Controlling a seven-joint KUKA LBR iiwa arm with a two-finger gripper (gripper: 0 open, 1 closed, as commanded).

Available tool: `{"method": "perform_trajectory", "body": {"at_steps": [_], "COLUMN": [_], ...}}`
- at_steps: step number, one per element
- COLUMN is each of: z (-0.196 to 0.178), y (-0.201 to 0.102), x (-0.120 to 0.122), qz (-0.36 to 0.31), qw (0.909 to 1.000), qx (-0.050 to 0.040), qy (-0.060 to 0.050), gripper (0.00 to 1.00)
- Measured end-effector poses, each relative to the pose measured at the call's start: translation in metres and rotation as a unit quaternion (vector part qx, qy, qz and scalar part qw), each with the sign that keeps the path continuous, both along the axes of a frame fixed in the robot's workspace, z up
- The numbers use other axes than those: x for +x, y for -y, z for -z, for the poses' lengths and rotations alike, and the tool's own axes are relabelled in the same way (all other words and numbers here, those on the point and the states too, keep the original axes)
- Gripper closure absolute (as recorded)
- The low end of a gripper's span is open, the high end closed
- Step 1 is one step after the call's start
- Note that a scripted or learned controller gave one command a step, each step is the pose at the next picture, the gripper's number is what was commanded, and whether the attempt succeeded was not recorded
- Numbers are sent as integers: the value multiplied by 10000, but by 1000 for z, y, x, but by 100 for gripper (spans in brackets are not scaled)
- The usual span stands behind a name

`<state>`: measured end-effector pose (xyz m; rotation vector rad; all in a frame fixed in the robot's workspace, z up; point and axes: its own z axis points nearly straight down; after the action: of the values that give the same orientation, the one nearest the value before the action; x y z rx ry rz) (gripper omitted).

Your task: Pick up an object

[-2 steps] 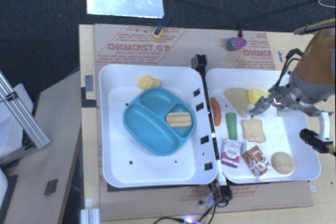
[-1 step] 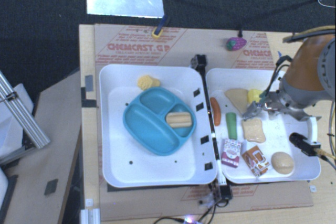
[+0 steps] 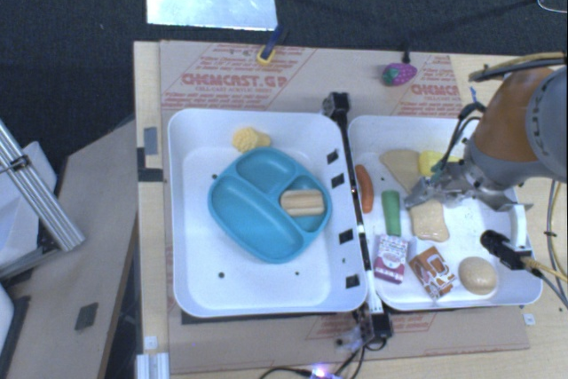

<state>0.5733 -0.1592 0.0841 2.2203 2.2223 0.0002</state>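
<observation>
Here, the things that could be picked up are gathered in the right bin (image 3: 519, 293): a pale slice of bread (image 3: 431, 223) lies near the middle, with a tan wedge (image 3: 401, 164) and a yellow piece (image 3: 431, 161) behind it, a green stick (image 3: 391, 212) and an orange carrot-like piece (image 3: 364, 187) to its left, and two small cartons (image 3: 391, 258) (image 3: 432, 271) and a round bun (image 3: 478, 276) along the front edge. The print on the cartons is too small to be read. The gripper (image 3: 424, 193) is seen low over the bin, just above the rear edge of the bread slice; whether it is open or closed, and whether anything is held, cannot be told. The grey arm (image 3: 519, 133) with its orange band is reached in from the right. In the left bin (image 3: 191, 280) a blue divided plate (image 3: 262, 204) is set, with a bread roll (image 3: 303, 202) lying in one compartment, and a yellow crinkled piece (image 3: 251, 138) is found just behind the plate. Both bins are borne on a board (image 3: 235, 78) printed in red with "CHEMCAST GP", repeated at the right. On the board behind the bins a purple bunch of grapes (image 3: 398, 74) and a yellow ring (image 3: 265, 57) are lying.
</observation>
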Motion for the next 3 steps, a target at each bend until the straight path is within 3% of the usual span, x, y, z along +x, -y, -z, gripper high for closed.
{"method": "perform_trajectory", "body": {"at_steps": [1,3], "z": [-11,-108], "y": [0,8], "x": [1,-8], "qz": [3,10], "qw": [10000,10000], "qx": [0,-4], "qy": [16,18], "gripper": [100,100]}}
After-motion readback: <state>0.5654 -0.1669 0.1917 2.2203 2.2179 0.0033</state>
